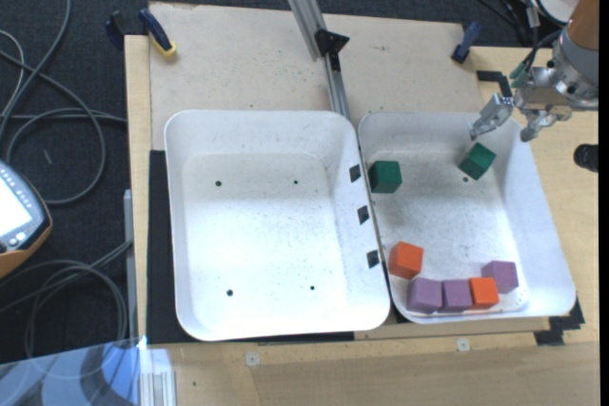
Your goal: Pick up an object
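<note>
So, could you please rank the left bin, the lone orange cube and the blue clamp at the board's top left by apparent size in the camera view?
1. Left bin, by far largest.
2. Blue clamp.
3. Lone orange cube, close to the clamp; uncertain.

Gripper (509, 117) above right bin (533, 204), tilted green cube (477, 161) just below, left bin (190, 233)

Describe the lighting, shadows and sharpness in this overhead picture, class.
Camera view: even, soft light, no harsh glare on the white bins; the green block under the gripper casts a faint shadow; blocks look fairly sharp, the gripper slightly blurred; a bluish blur smears the lower left corner.
</note>
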You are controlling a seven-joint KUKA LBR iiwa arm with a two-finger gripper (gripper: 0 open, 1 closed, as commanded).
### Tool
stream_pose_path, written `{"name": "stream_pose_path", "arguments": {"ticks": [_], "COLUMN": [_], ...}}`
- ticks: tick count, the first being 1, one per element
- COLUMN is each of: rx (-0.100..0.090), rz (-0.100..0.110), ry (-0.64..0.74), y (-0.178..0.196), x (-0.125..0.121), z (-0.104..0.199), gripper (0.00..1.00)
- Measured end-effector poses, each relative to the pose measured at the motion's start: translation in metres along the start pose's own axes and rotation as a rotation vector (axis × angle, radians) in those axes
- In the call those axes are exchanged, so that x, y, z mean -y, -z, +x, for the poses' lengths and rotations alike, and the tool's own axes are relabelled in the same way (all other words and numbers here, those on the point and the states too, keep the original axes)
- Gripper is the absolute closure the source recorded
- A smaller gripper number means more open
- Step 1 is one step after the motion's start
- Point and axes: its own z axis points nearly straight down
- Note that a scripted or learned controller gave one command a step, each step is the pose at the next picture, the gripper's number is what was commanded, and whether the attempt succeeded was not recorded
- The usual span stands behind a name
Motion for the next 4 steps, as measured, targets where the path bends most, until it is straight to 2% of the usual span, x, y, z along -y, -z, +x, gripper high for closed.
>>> {"name": "stream_pose_path", "arguments": {"ticks": [1,2,3,4], "rx": [0.000,-0.002,-0.003,-0.006], "rz": [0.000,0.001,0.005,0.011], "ry": [0.000,0.001,-0.002,-0.001], "y": [0.000,0.004,-0.051,-0.152], "x": [0.000,0.016,0.027,0.085], "z": [0.000,0.027,0.035,0.084], "gripper": [0.00,0.00,0.00,0.00]}}
